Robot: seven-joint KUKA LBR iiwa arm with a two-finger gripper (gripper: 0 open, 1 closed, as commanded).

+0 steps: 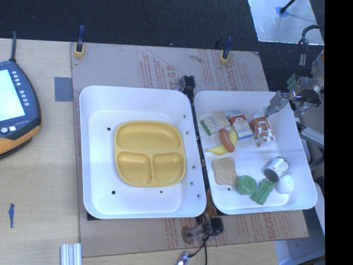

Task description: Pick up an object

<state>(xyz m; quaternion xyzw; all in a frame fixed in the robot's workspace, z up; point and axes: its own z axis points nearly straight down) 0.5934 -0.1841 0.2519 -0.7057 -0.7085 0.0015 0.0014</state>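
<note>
Your bench point(44, 203) is pale wood with a sheet of brown cardboard point(165, 68) clamped across it, dark carpet beyond at twelve o'clock, and a teach pendant point(15, 106) lying at nine o'clock.

On the cardboard you have two shallow white bins side by side. The left bin point(94, 148) holds a yellow divided tray point(149, 152) lying flat near its middle, with one long compartment across the far side and two smaller ones nearer you.

The right bin point(300, 164) holds the loose objects you could pick. Taking that bin's middle as the dial centre:
- at eleven o'clock, a checkered toy sandwich point(214, 122)
- just toward twelve from it, a small white and red carton point(240, 126)
- at one o'clock, a small red and white carton point(262, 131)
- near the centre, a red toy sausage point(226, 139) touching a yellow banana point(219, 148)
- at seven o'clock, a slice of toy bread point(224, 170)
- at six o'clock, a round green piece point(246, 185) beside a green pickle-shaped piece point(263, 192)
- at four o'clock, a silver can point(275, 169) lying on its side, with a white ball point(285, 184) just beside it

The gripper point(276, 102) sits over the bin's far right corner, at two o'clock, near the red and white carton but apart from it. Nothing is between its fingers, and you cannot tell from here whether they are spread or pressed together.
</note>
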